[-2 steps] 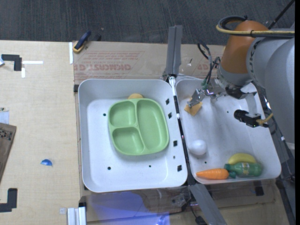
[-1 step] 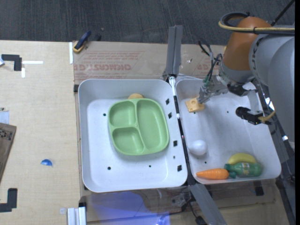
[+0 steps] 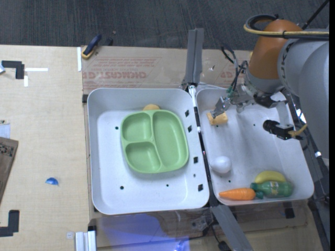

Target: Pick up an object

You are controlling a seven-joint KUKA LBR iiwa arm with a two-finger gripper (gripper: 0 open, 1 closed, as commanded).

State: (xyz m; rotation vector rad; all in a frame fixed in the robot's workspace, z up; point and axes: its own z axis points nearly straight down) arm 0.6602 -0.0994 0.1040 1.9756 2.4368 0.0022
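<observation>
White bins sit side by side on a wooden bench. In the right bin (image 3: 293, 156), the gripper (image 3: 222, 107) hangs at about eleven o'clock, its fingertips touching or just above a tan bread-like chunk (image 3: 218, 118); whether the claw is apart, together or clamped on the chunk cannot be told. Other candidates lie in this bin: a white ball (image 3: 221, 164) near seven o'clock, and a carrot (image 3: 237, 194), a banana (image 3: 270, 177) and a green bottle (image 3: 274, 189) along the six o'clock edge. The left bin (image 3: 104, 156) holds a green divided plate (image 3: 155, 140). Risks, as a judgement: the chunk sits close to the bin wall, so the fingers could strike the wall or nudge the chunk aside and close on nothing. Red mirrored lettering on the cardboard (image 3: 125, 69) at twelve o'clock is unreadable.
</observation>
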